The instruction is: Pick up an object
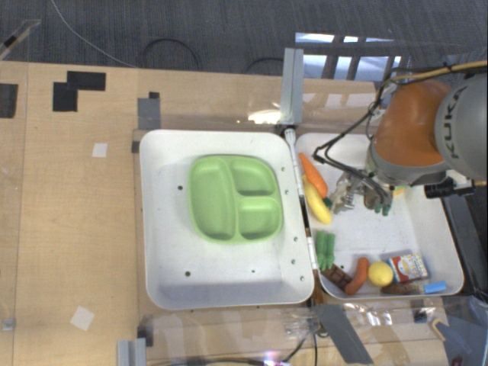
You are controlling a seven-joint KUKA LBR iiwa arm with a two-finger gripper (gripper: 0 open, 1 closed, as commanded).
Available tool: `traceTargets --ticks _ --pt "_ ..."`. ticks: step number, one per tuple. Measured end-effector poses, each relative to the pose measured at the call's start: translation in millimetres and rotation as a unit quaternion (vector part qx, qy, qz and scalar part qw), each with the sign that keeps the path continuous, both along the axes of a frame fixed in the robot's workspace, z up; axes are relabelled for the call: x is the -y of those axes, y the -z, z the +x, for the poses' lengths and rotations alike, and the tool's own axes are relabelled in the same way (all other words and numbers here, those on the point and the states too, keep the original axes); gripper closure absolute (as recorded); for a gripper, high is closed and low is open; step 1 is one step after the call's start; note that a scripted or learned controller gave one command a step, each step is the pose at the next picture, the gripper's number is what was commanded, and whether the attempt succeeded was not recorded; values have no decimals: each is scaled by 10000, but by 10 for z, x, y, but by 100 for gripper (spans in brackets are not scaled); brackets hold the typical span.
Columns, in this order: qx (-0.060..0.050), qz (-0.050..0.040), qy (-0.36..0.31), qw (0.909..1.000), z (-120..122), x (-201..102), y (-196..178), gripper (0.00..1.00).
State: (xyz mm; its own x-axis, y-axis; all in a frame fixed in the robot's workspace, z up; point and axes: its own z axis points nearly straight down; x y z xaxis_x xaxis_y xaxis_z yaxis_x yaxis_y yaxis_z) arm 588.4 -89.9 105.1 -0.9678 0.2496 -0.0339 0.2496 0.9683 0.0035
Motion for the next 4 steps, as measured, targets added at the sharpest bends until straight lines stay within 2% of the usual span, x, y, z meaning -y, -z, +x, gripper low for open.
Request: traceTargets --ticks 1,2,3,4 --pt "-80 52 1230 9924 684 -185 -1641 100" --pt "-142 43 1377 9904 -593 163 -1137 100" --pt "-143 26 557 9983 -773 757 -640 100" --pt "-134 30 541 9984 -763 741 -648 0"
